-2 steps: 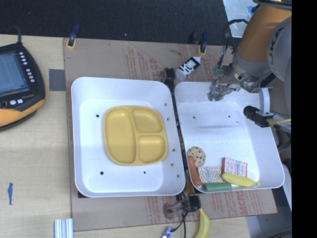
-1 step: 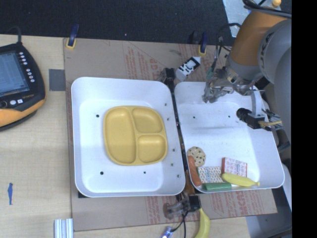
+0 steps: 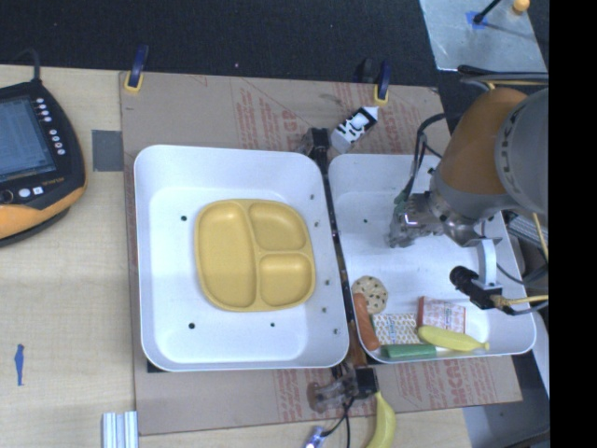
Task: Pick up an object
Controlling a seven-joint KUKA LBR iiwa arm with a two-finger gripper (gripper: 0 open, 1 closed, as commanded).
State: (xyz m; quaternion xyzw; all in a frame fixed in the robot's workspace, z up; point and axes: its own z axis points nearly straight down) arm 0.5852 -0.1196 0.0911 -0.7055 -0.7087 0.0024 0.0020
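Observation:
The arm reaches in from the right, and its gripper (image 3: 403,228) hangs over the middle of the right bin (image 3: 373,180), above bare white floor. Nothing shows between its tips. Along that bin's front edge lie a round cookie (image 3: 369,293), an orange carrot (image 3: 364,322), a patterned cracker pack (image 3: 395,328), a red-and-white box (image 3: 441,315), a yellow banana (image 3: 451,340) and a green marker (image 3: 408,351). All of them lie in front of the gripper, apart from it.
The left bin (image 3: 159,250) holds a yellow divided plate (image 3: 254,254). A teach pendant (image 3: 37,161) lies on the bench at far left. Another banana (image 3: 382,421) lies outside the bins at the front. Clamps and a small black-and-white object (image 3: 354,126) sit behind the bins.

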